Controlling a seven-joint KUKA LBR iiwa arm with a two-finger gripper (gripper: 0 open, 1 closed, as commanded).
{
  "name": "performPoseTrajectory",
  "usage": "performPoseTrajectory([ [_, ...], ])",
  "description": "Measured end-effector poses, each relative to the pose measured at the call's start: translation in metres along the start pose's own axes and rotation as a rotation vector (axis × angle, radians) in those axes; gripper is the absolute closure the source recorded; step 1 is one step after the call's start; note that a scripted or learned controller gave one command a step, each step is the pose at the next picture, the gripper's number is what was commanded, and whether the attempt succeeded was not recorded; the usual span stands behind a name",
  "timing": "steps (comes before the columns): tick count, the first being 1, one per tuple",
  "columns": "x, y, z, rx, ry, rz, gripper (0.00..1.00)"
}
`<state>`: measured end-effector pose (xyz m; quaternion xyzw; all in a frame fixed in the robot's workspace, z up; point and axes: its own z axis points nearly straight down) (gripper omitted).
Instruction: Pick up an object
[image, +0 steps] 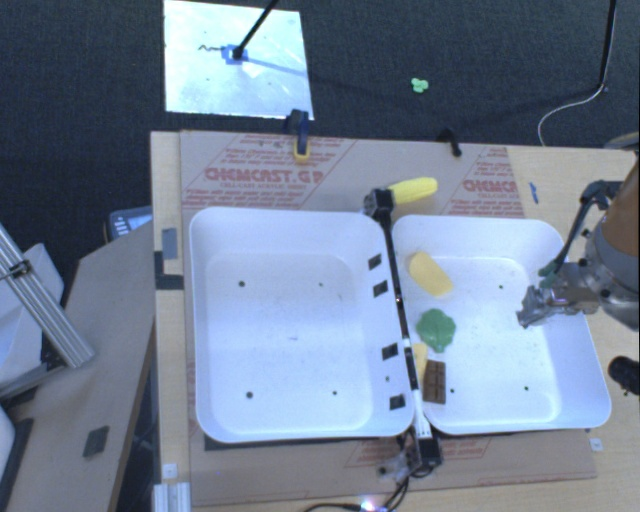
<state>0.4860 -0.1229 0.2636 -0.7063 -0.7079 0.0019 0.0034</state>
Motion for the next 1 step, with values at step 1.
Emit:
performPoseTrajectory([
  [1, -0.0011, 0.0009, 0.0152, -0.007, -0.002, 0.001, 1.0],
])
